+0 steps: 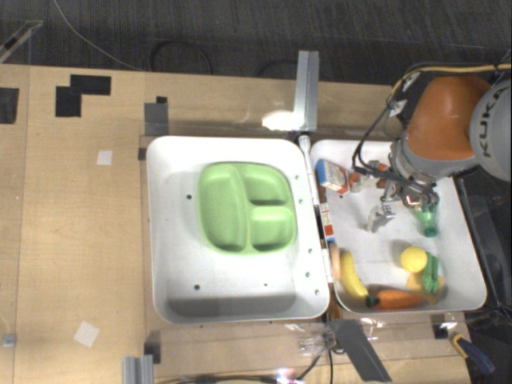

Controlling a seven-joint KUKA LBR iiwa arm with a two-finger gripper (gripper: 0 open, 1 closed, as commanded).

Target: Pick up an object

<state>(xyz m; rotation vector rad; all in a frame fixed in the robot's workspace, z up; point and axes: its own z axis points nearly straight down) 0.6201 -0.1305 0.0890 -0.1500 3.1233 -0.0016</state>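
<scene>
Toys [412, 260] lie at five o'clock in the right bin [472, 290] beneath the tool [386, 212], grip state unclear, apparently mid-reach; next comes lowering onto one.

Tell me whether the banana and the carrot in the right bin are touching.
Cannot tell. In the camera view the banana curves down toward the carrot's left end, and where they meet is too small and shadowed to show contact or a gap.
</scene>
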